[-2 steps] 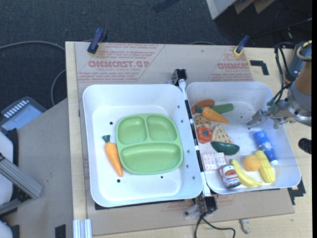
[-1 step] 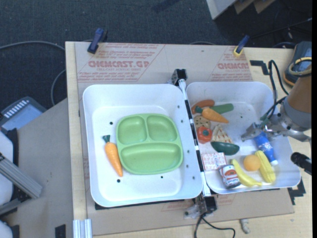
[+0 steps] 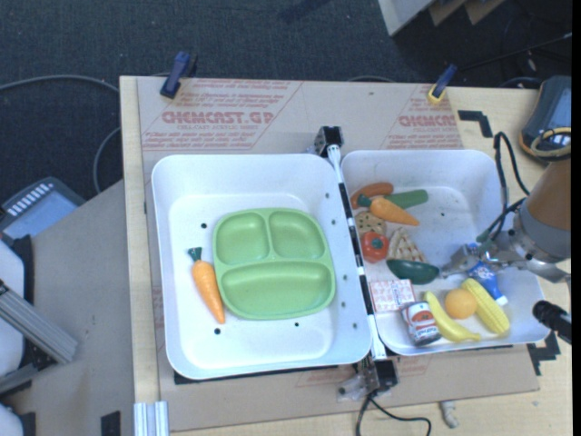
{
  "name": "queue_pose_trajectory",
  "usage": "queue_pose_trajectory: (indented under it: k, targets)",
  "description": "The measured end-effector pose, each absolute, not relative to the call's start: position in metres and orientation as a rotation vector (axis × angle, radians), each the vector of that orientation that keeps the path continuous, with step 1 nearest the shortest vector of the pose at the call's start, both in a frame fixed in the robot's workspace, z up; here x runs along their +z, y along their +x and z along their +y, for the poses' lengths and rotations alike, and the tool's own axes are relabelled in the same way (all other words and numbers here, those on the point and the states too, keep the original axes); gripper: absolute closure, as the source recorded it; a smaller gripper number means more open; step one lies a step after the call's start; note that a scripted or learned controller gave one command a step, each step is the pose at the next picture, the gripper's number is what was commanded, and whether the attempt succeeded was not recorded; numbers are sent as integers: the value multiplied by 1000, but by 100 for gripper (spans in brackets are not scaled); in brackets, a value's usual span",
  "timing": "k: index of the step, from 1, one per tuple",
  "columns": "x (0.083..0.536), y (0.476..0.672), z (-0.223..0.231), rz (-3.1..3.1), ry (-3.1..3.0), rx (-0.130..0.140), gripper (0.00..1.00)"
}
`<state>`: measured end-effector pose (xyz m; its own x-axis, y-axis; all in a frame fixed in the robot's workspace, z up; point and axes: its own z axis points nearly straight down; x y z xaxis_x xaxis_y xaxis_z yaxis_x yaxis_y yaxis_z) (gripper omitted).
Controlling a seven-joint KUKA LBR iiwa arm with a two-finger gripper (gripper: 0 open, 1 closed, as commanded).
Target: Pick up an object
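Right white plastic bin (image 3: 436, 163) is pretty crowded: orange toy carrot (image 3: 393, 211), red tomato (image 3: 373, 243), dark green pepper (image 3: 413, 268), small tin can (image 3: 421, 323), yellow banana (image 3: 445, 319), an orange (image 3: 460, 303) and corn cob (image 3: 490, 308) packed along the near right. The pincer (image 3: 478, 260) sits low over a blue-white item (image 3: 487, 280); can't tell if it's clenched or released. Left bin (image 3: 172, 243) has a green divided plate (image 3: 272, 263) and another carrot (image 3: 208, 286), with bare floor around them.

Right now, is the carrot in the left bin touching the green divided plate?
Touching, as far as the camera view shows: the carrot lies along the green plate's left edge with no white bin floor visible between them.
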<state>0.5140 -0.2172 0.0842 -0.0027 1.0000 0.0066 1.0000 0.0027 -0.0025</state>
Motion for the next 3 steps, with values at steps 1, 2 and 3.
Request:
queue_pose_trajectory:
  k: [1,2,3]
  targets:
    - [157,601,-194,-2225,-2222,-3,0]
    - [84,552,-218,-2220,-2213,-5,0]
    - [94,552,-220,-2223,-2219,-2,100]
